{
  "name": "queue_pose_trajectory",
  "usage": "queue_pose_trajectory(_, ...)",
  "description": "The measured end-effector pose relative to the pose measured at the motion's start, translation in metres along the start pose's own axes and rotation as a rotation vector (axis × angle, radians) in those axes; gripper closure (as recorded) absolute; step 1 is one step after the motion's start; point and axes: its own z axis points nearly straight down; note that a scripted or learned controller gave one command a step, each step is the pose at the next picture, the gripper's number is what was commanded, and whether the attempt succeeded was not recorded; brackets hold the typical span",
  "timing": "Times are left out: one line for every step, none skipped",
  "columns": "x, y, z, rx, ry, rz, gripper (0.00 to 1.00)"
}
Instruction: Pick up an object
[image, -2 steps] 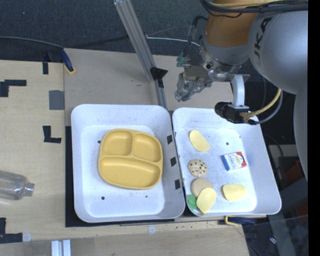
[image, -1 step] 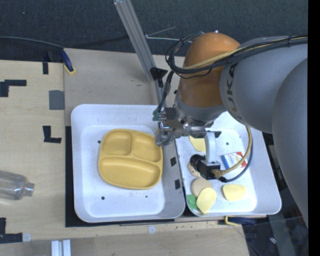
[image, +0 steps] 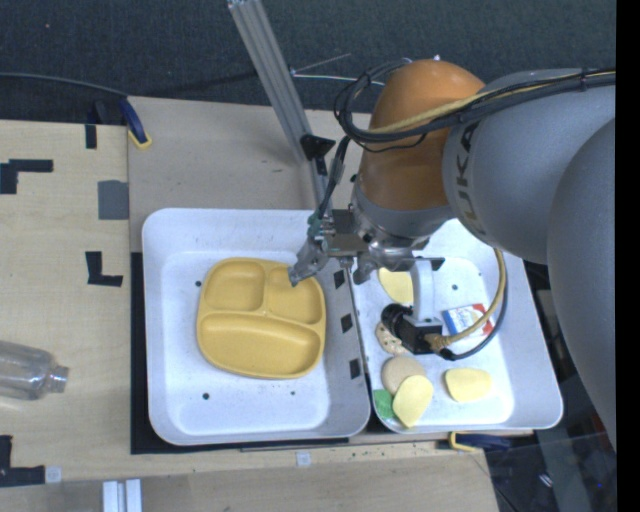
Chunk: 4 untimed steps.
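Over the left bin (image: 160, 300) the gripper (image: 303, 268) hovers at the yellow tray's (image: 262, 318) upper-right corner (finger state: cannot tell), tray stretching away down-left beneath, long axis across the bin.

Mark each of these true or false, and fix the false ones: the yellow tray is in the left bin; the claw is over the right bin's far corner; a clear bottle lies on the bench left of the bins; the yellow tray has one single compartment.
1. The yellow tray lies in the left bin. True.
2. The claw is over the right bin's far corner. False: it is at the tray's upper right edge, in the left bin.
3. A clear bottle lies on the bench left of the bins. True.
4. The tray has one single compartment. False: it is divided into three.
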Motion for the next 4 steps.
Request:
queue_pose_trajectory(-0.060, 0.086, 0.056, -0.001, -0.004, 0.006, 0.00)
queue_pose_trajectory(-0.056, 0.084, 0.043, -0.001, -0.002, 0.000, 1.00)
queue_pose_trajectory(-0.122, 0.071, 0.011, -0.004, -0.003, 0.007, 1.00)
queue_pose_trajectory(-0.151, 0.053, 0.034, 0.001, -0.002, 0.005, 1.00)
